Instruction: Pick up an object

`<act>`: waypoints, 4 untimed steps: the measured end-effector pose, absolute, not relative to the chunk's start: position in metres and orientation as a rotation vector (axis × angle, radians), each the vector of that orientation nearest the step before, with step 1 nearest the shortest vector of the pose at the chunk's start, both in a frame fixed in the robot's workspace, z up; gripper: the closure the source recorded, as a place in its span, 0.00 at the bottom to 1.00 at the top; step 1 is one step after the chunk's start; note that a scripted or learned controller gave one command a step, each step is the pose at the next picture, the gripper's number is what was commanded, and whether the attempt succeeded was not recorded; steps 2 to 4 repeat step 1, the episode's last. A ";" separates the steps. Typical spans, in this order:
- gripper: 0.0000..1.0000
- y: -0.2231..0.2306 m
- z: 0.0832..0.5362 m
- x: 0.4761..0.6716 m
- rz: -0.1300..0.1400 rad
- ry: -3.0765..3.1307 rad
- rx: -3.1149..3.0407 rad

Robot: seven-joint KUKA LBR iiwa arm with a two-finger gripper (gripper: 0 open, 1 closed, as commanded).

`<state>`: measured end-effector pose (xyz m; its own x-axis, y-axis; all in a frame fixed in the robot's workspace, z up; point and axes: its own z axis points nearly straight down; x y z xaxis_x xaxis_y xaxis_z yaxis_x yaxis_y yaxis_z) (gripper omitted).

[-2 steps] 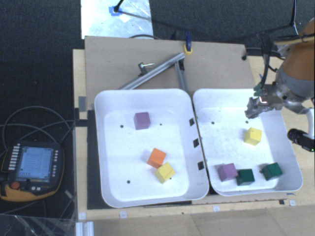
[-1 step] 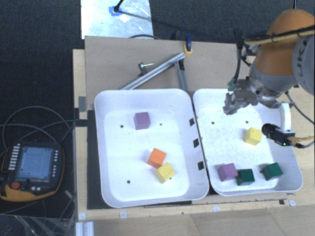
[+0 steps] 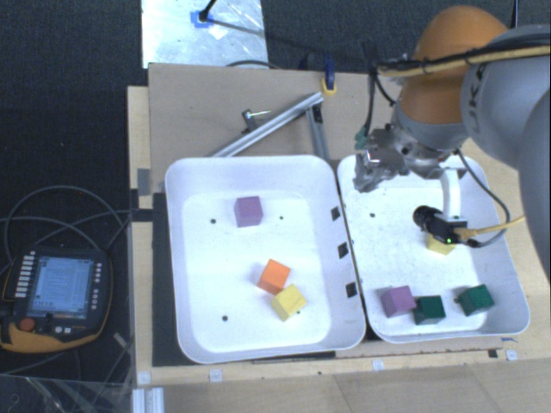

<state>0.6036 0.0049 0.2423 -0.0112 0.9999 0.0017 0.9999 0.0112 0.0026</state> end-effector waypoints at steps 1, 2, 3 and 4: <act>1.00 0.065 0.232 0.615 0.005 2.234 2.209; 1.00 0.065 0.232 0.615 0.005 2.234 2.209; 1.00 0.065 0.232 0.615 0.005 2.234 2.209; 1.00 0.065 0.232 0.615 0.005 2.234 2.209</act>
